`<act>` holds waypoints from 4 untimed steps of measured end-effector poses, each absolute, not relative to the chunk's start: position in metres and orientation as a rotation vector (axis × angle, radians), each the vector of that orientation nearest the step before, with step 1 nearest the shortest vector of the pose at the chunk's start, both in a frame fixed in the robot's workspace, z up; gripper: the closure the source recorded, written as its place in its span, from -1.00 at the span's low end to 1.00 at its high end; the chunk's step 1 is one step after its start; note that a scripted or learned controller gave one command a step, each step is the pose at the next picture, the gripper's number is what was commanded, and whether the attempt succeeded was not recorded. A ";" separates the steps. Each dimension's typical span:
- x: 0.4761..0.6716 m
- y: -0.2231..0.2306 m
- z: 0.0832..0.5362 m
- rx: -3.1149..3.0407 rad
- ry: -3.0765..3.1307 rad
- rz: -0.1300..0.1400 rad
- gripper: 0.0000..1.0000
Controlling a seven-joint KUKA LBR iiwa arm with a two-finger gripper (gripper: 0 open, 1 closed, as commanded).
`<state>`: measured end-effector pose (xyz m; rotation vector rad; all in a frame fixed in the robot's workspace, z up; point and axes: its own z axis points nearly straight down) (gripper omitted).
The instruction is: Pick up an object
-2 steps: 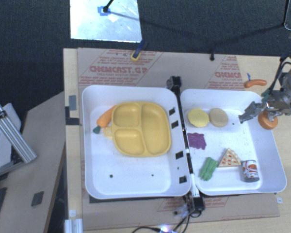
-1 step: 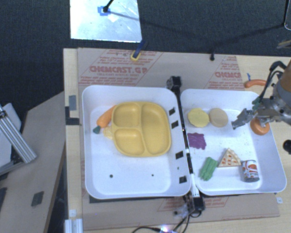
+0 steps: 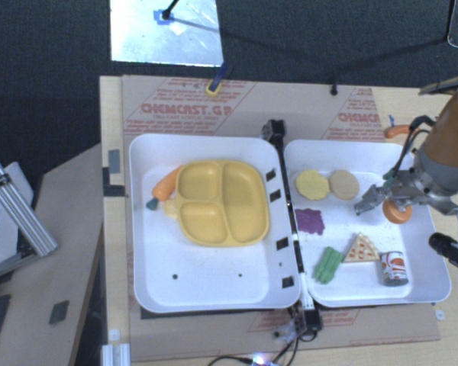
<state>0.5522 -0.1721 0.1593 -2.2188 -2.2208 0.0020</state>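
White plastic makes both bins: the left bin [image 3: 141, 227] and the right bin [image 3: 366, 290] stand side by side on the bench, their inner walls touching along a line of black clips.

In the left bin a yellow divided plate [image 3: 217, 202] lies near the middle, and an orange toy carrot [image 3: 166, 182] lies against its upper left edge. Below the plate the bin floor is bare down to the near wall.

In the right bin there are several small toy foods. A yellow round piece [image 3: 312, 184] and a tan round piece [image 3: 343, 183] lie side by side near the far wall. A purple piece [image 3: 310, 221] lies near the inner wall. A green piece [image 3: 328, 264], a pizza slice [image 3: 361, 248] and a small can [image 3: 394, 268] lie in a row near the front wall, the can close to the right corner. An orange round piece [image 3: 398, 213] lies near the right wall.

The gripper [image 3: 369, 201] hangs over the right bin, in the open floor between the tan round piece and the pizza slice, just left of the orange round piece. I cannot tell how its pincer stands, and nothing is seen in it.
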 end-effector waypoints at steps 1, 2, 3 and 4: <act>0.544 -0.167 0.111 -2.219 -2.222 0.001 -1.00; 0.547 -0.166 0.088 -2.221 -2.226 -0.006 -1.00; 0.549 -0.170 0.101 -2.235 -2.237 -0.008 1.00; 0.555 -0.160 0.157 -2.220 -2.231 -0.006 1.00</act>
